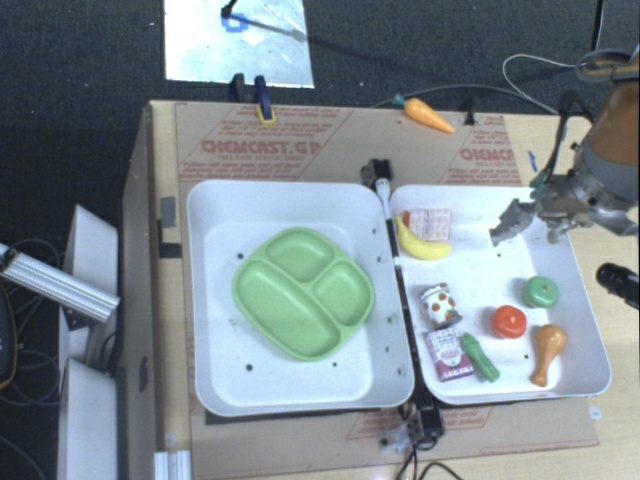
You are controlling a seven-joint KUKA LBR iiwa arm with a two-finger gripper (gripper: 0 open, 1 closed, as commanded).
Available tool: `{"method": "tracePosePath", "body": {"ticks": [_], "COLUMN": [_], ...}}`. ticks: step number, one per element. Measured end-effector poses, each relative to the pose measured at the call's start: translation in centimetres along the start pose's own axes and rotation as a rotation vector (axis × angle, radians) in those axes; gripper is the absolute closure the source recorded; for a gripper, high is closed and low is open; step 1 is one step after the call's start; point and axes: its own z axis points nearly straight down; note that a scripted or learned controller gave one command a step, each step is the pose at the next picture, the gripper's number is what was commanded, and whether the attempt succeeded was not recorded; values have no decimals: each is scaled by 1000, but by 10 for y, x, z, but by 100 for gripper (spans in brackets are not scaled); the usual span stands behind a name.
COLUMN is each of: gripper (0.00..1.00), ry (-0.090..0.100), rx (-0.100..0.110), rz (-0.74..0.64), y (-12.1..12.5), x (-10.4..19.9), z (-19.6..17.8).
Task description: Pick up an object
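The right bin (585, 368) holds several toy items. A yellow banana (420, 247) lies beside a pink and white packet (432, 222) at its far left. Toward the front are a small printed can (438, 305), a maroon packet (447, 355), a green pickle (481, 359), a red tomato (509, 321), a green round piece (541, 290) and a brown drumstick (546, 349). My gripper (505, 228) hangs over the bin's far right part, right of the banana and apart from it. Nothing shows in its grasp.
The left bin (215, 228) carries a green divided plate (303, 291). An orange carrot (428, 115) lies on the cardboard behind the bins. A black clamp (379, 174) sits at the far end of the bins' shared wall. Cables run over the bench's far right.
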Motion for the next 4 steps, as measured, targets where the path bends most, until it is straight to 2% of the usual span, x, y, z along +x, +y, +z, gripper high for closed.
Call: {"method": "tracePosePath", "body": {"ticks": [1,2,3,4], "gripper": [0,0,0,0], "ry": [0,0,6,6], "rx": [-1,1,24,24], "rz": [0,-2,-2,-1], "y": [27,94,101,100], "x": [15,16,1,-9], "z": [174,174,177,177]}}
